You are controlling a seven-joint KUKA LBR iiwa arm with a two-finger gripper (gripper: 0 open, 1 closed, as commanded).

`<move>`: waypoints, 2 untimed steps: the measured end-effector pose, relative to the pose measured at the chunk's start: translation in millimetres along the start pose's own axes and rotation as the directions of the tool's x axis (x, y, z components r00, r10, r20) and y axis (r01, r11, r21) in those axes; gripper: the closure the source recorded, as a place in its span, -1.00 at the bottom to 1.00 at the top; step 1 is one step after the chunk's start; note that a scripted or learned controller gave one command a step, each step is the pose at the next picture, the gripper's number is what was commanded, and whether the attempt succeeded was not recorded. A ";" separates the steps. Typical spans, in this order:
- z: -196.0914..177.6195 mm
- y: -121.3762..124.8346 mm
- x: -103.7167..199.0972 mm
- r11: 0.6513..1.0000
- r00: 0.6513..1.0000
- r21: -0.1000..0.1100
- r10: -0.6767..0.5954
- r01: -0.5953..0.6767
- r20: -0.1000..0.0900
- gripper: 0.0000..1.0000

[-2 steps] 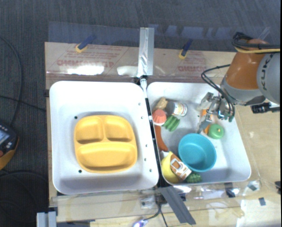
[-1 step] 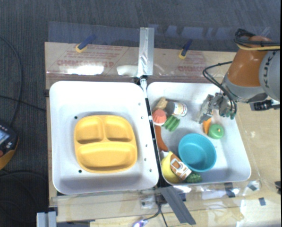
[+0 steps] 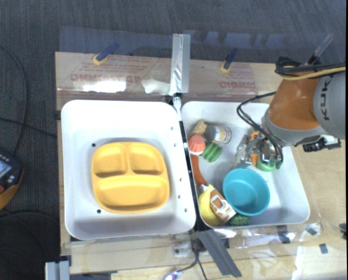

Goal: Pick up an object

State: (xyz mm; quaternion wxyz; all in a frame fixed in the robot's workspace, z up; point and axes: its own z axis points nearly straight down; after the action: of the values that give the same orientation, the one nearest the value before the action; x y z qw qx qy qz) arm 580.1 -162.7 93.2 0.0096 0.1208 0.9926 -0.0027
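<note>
1. Over the right bin [image 3: 302, 209], the gripper [image 3: 259, 154] is reaching down just above the teal bowl [image 3: 246, 191]; whether its fingers are apart or together, I cannot tell.
2. Nothing is visibly lifting yet, so the pick is looking unfinished.
3. Counting: two bins, one yellow tray [image 3: 130, 176] lying in the left bin [image 3: 74, 156], one bowl, one small jar [image 3: 220, 135], plus several small toys crowding the right bin's left side.
</note>
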 end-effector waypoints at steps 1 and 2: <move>1.6 0.8 0.0 1.000 1.000 -0.001 0.000 0.000 0.001 -1.00; 3.1 36.4 -41.1 0.999 0.999 -0.001 -0.048 0.048 -0.003 -1.00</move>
State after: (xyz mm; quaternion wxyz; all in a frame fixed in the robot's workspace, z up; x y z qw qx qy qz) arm 628.8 -137.3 90.9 0.0081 0.0968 0.9953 -0.0021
